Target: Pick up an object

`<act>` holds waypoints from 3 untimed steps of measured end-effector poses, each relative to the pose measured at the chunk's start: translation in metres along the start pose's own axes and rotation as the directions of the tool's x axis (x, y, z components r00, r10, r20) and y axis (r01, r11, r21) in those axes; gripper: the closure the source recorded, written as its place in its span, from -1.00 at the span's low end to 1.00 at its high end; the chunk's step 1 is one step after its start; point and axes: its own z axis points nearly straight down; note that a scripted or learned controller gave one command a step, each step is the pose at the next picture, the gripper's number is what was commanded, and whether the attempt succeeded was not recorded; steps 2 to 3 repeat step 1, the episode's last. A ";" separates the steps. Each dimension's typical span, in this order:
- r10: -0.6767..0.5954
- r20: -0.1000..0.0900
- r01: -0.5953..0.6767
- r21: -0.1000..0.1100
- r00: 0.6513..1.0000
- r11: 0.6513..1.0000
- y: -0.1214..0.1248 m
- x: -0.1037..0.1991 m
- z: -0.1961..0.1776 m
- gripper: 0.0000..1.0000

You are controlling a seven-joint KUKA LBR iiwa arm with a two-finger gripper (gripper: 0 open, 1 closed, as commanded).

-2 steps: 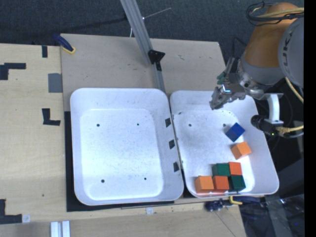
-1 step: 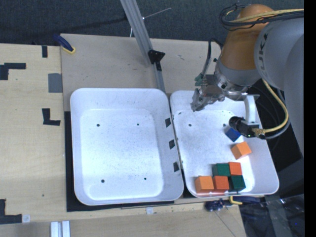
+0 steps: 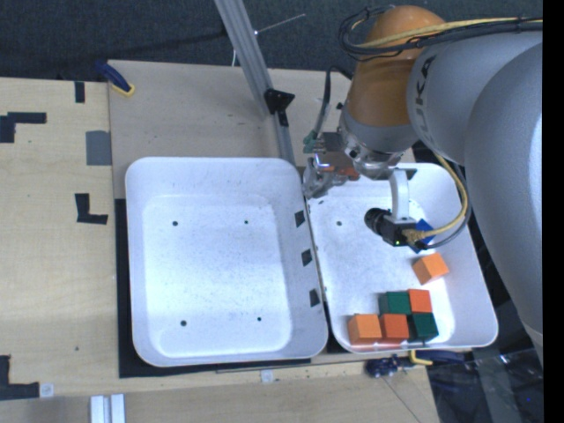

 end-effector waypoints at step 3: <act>0.001 0.001 -0.001 0.001 1.000 1.000 0.001 0.049 0.009 1.00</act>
